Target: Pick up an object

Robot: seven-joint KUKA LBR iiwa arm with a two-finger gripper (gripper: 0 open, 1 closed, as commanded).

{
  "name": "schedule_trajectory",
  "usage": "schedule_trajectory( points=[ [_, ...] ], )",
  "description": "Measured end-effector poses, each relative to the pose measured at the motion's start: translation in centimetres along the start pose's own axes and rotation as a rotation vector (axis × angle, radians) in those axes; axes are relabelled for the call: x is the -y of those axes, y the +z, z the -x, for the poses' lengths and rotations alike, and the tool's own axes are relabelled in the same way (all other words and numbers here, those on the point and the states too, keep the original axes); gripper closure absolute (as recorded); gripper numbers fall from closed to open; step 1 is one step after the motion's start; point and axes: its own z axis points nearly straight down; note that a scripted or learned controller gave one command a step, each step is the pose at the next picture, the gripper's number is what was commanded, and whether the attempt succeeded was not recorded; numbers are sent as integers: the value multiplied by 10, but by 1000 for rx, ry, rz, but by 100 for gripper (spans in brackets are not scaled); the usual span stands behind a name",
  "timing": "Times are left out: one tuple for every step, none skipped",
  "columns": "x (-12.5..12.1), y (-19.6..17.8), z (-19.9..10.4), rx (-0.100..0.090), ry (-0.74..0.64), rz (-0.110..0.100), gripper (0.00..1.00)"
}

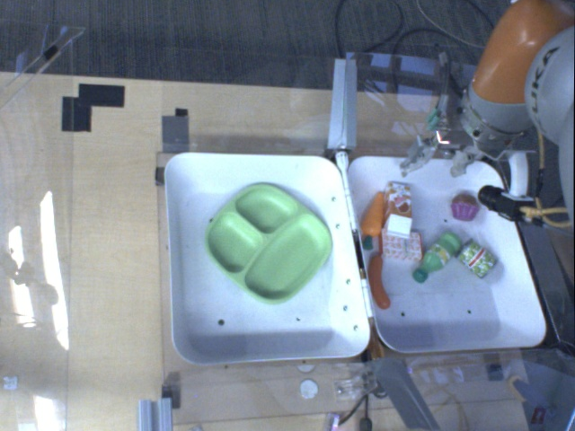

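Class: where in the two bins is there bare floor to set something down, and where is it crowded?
Free: right bin floor below the green bottle, and left bin edges around the green tray. Crowded: the right bin's middle, around the carrot and small boxes.

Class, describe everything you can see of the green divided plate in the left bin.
The green divided plate is pale green, glossy, plastic-looking, with rounded corners and three hollows: two smaller ones toward the upper left, one larger toward the lower right. It lies flat, turned at a slant, near the middle of the left bin, resting on the bin's white floor. Nothing lies in its hollows and nothing else touches it.
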Motion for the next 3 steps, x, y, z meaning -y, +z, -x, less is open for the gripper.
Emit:
schedule_trajectory(
  points=[
    [-5,99,-27,1,-203,4,0],
    [-8,86,-28,1,-205,14,100],
    [26,9,-39,0,57,4,100]
  ],
)
